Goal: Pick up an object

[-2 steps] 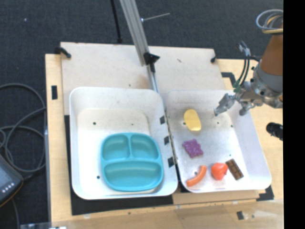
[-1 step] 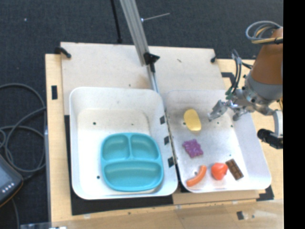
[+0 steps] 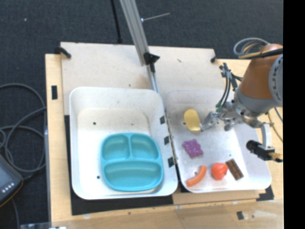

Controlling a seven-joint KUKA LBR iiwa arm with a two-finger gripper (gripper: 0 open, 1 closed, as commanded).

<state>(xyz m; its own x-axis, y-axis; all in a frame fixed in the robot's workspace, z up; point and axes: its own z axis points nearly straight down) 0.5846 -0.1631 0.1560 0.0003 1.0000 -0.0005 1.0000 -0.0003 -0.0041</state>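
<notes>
Gripper (image 3: 213, 120), jaw state unreadable from here, is hovering just right of the yellow oval plastic piece (image 3: 192, 119) lying in the right white bin (image 3: 252, 182); needs centring over it before descending.

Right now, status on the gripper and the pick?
Gripper low in right bin, beside yellow piece. Nothing seen held. Purple piece close below.

I see matt white plastic in both bins (image 3: 81, 104). In the left bin, the blue divided tray (image 3: 131, 162) looks like smooth, slightly glossy plastic. The bench (image 3: 95, 63) beneath reads as pale, matt wood. Behind the bins, the slanted pole (image 3: 133, 23) looks like brushed metal.
</notes>
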